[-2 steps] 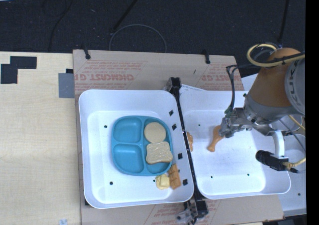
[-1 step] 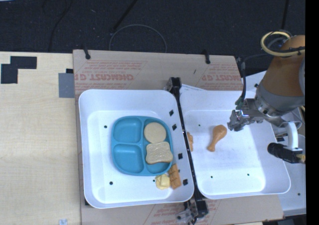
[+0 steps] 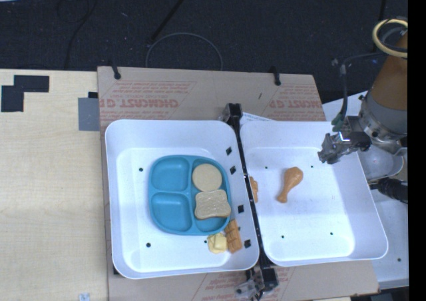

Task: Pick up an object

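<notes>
A tan toy chicken drumstick (image 3: pixel 289 182) lies in the right bin (image 3: pixel 313 240), a little left of its middle. My gripper (image 3: pixel 331 148) hovers over that bin's upper right area, up and to the right of the drumstick and apart from it. Nothing shows between its fingers. In the left bin (image 3: pixel 126 153) a blue divided plate (image 3: pixel 172 194) carries a round tan cookie (image 3: pixel 206 176) and a slice of toast (image 3: pixel 212 205). A yellow piece (image 3: pixel 216 244) and an orange piece (image 3: pixel 233 236) lie by the plate's lower right corner.
A small orange item (image 3: pixel 253 188) lies against the right bin's left wall by the black divider (image 3: pixel 243 186). Both bins rest on a cardboard sheet (image 3: pixel 200 96). The arm's grey body (image 3: pixel 389 103) stands over the right bin's far right rim.
</notes>
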### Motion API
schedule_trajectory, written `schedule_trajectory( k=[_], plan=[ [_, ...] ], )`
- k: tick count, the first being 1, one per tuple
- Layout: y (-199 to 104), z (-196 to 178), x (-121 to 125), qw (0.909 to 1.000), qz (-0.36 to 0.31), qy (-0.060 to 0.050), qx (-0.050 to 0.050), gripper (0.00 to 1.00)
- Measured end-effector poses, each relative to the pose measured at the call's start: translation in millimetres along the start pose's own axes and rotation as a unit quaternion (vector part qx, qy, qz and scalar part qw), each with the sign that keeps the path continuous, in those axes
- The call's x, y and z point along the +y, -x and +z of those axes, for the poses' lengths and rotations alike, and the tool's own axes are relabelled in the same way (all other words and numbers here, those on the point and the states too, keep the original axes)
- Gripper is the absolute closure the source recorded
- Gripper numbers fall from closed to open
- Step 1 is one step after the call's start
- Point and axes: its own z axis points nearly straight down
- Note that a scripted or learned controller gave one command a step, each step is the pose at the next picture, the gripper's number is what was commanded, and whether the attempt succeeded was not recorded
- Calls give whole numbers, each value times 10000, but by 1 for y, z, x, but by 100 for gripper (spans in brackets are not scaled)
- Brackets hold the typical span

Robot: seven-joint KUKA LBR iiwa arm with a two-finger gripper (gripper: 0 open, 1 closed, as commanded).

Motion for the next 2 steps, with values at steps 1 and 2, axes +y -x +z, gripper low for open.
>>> schedule_trajectory(
  k=[1,2],
  plan=[
    [0,-3,0,10000,-9,-27,7,100],
    [-40,3,-8,10000,-11,-40,13,100]
  ],
)
